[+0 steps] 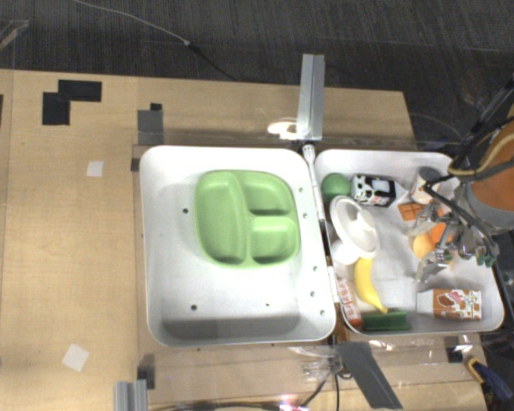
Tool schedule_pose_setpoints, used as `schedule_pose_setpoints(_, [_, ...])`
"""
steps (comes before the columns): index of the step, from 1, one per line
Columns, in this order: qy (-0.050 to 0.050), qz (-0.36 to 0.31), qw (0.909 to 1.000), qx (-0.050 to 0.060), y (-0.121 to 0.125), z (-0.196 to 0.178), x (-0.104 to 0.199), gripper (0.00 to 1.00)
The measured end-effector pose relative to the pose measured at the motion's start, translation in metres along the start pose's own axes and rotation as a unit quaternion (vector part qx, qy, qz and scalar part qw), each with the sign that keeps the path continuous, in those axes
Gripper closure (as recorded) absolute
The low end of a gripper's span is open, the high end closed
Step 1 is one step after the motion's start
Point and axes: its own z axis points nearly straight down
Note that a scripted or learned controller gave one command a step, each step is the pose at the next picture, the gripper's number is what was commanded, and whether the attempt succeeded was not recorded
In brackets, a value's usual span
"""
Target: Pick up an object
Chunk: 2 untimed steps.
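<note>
My gripper (435, 251) hangs low over the right bin (497, 315), near its right side. Just to its left lies a small orange object (421, 245), partly under the gripper's metal parts. In the same bin are a white cup (354, 223) on its side, a yellow banana (367, 286), a green ball (333, 184), a black and white item (373, 190), a dark green block (385, 321) and a brown carton (450, 302). Nothing shows as lifted off the bin floor.
The left bin (167, 298) holds a green divided plate (244, 217). A metal post (312, 97) stands behind the seam between the bins. The arm's orange band (501, 174) and its cables overhang the right bin's far right corner.
</note>
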Motion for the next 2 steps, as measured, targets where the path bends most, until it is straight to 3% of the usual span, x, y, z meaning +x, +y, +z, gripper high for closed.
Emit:
schedule_pose_setpoints(1, [0.0,0.029,0.9996,0.0,0.018,0.0,-0.005,0.0])
schedule_pose_setpoints(2, [0.004,0.077,0.997,0.0,0.015,-0.006,0.042,0.0])
